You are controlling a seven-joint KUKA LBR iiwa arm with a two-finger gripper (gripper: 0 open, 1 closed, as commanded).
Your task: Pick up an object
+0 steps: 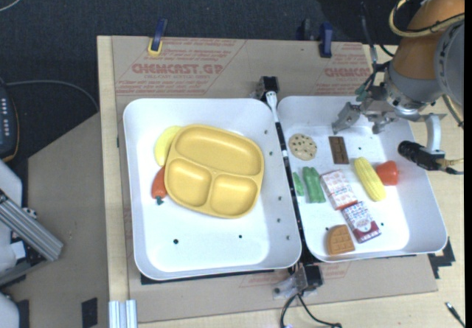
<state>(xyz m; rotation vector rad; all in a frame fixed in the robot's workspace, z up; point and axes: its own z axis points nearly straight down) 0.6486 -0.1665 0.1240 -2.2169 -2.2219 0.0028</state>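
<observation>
My gripper (364, 119) hangs over the far part of the right bin (428, 205), its two grey fingers spread open with nothing between them. Below it lie a round cookie (302, 146) and a brown chocolate bar (338, 149). Nearer the front are a yellow corn cob (369, 178), a red tomato (387, 172), green pea pods (310, 185), two red-and-white packets (349, 203) and a brown cracker (340, 239).
The left bin (214, 256) holds a yellow divided tray (214, 170), with a yellow fruit (164, 144) and a red pepper (158, 185) tucked at its left side. A black divider (284, 164) runs between the bins. Clamps stand at the board's far edge.
</observation>
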